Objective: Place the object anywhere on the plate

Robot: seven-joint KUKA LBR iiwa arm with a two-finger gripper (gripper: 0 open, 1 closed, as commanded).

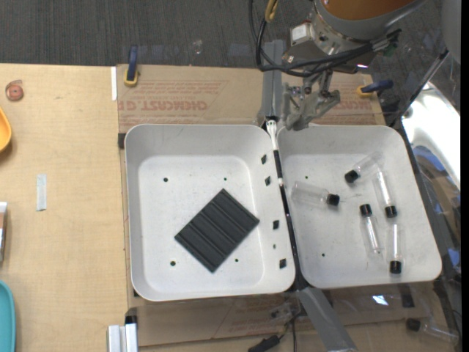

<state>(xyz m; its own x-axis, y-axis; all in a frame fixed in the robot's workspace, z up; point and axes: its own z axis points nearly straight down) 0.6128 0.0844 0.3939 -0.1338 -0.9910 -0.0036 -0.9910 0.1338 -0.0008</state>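
A dark ribbed rectangular plate (217, 229) lies flat and turned at an angle in the middle of the left bin (133, 196). Several clear tubes with black caps lie scattered in the right bin (419, 196): one (314, 195) near its left side, another (364, 169) toward the back, and the rest (371, 229) clustered on the right. My gripper (306, 114) hangs at the far rim of the right bin near the divide between the bins, well away from the tubes and the plate. I see nothing in it.
Cardboard (190, 97) lies under and behind both bins, with a clamp (131, 75) at its back left. The wooden bench (58, 196) stretches to the left, with small items at its left edge. Cables (267, 20) hang behind the gripper.
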